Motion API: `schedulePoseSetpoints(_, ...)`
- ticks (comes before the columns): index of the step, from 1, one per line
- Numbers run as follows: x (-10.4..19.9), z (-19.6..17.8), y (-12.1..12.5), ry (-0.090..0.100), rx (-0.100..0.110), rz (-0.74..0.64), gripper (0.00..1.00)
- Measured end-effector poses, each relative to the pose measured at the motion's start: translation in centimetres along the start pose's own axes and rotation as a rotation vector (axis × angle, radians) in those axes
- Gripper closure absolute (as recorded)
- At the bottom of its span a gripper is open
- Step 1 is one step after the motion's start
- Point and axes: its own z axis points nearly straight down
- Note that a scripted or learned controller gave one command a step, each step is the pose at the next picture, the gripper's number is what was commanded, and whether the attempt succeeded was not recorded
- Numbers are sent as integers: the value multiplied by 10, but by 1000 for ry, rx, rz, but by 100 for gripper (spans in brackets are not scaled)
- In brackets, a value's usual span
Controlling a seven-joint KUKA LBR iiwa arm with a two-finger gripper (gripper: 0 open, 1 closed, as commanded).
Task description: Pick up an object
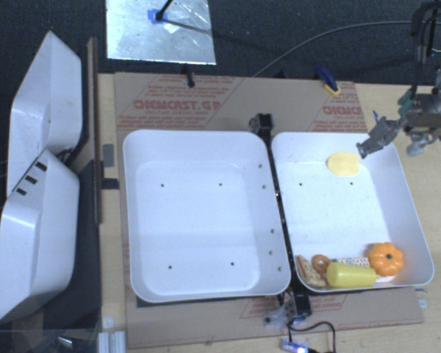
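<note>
In the right bin (pixel 406 197), a flat pale yellow disc (pixel 343 164) lies near the far wall. At the bin's front right corner sit an orange pumpkin (pixel 386 258), a yellow oblong piece (pixel 350 275), a small brown ring (pixel 321 262) and a tan pretzel-like piece (pixel 306 271). My gripper (pixel 394 146) hangs over the bin's far right rim, right of the disc and apart from it. Its two fingers (pixel 370 145) are spread wide, with nothing between them.
The left bin (pixel 130 197) stands beside the right one, the two walls touching. A shiny metal sheet (pixel 160 19) lies at the back left. White housings (pixel 37 182) stand at the far left. Cables and a blue-yellow clamp (pixel 328 81) lie behind the bins.
</note>
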Motion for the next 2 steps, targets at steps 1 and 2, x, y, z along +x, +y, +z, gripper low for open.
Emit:
schedulePoseSetpoints(1,-8,45,38,0,18,3,0)
schedulePoseSetpoints(2,-52,106,-12,0,20,8,0)
